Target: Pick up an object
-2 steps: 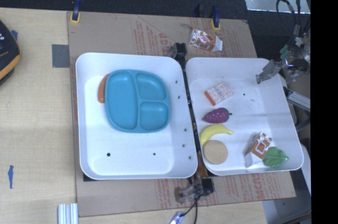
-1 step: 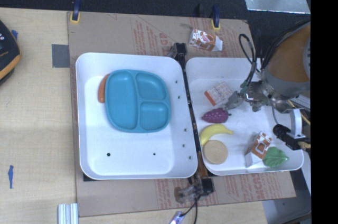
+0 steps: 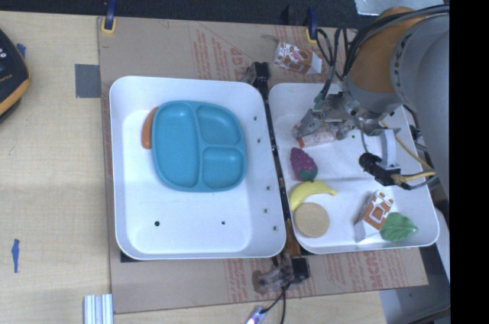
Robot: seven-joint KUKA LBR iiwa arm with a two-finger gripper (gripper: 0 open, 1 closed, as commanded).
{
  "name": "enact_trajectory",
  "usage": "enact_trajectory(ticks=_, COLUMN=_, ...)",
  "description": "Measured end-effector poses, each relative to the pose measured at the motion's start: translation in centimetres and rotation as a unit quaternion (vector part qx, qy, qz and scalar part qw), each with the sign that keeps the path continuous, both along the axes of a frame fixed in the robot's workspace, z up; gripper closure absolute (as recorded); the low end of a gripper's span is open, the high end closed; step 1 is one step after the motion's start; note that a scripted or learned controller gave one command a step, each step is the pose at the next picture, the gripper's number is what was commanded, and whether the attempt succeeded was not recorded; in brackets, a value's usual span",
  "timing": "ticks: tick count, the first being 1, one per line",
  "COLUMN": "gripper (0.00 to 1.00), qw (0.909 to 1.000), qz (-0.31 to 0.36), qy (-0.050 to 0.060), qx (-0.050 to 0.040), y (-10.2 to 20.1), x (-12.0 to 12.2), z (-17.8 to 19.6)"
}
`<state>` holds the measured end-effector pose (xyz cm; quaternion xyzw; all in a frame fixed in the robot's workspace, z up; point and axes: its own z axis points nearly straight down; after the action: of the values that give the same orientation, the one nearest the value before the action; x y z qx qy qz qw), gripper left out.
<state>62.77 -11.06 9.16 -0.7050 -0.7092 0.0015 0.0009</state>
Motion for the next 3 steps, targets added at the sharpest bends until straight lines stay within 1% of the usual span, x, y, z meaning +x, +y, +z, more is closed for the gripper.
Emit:
enact_trajectory(ticks=1, gripper=1.0, qw=1.0, qz=0.001, qy=0.0, qx=0.0001, y=-0.1, x=0.0, z=1.1)
enact_trajectory(ticks=2, gripper=1.0, qw=1.0, qz=-0.001, qy=-0.001, qx=0.001, y=5.4, x=-2.4, z=10.1)
enact_trajectory(ticks=3, gripper=0.0, qw=1.0, qz=-0.001, qy=0.0, qx=0.0008, y=5.4, x=-2.4, z=10.0)
